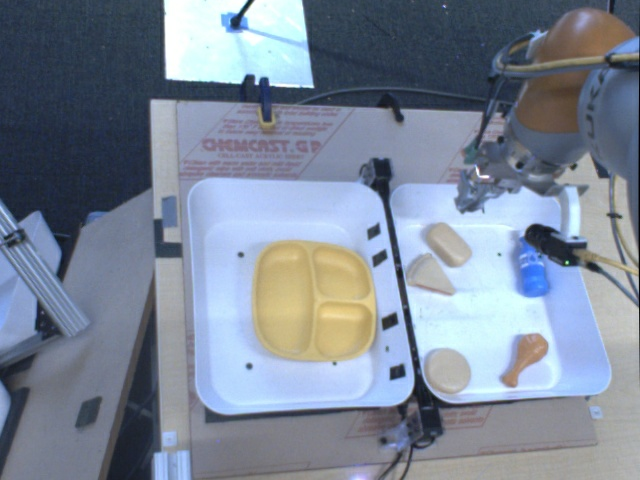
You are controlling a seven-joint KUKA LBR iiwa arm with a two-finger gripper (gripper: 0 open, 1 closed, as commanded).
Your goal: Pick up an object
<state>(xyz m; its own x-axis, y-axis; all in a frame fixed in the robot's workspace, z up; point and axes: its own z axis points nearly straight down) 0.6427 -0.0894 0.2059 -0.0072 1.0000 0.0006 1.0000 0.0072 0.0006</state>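
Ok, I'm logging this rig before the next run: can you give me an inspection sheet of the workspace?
Surface: bench bearing two white bins, left bin, right bin.
Job's things: right bin holds bread roll, wedge, round bun, drumstick, blue bottle.
Clutter: yellow tray in left bin.
Grippers: gripper above right bin's far edge.
Cables: black cable along far edge.
Surroundings: dark carpet.

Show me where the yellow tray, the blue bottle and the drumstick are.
yellow tray [313,300]: camera view, centre divider.
blue bottle [533,273]: camera view, middle of body.
drumstick [531,347]: camera view, thick end.
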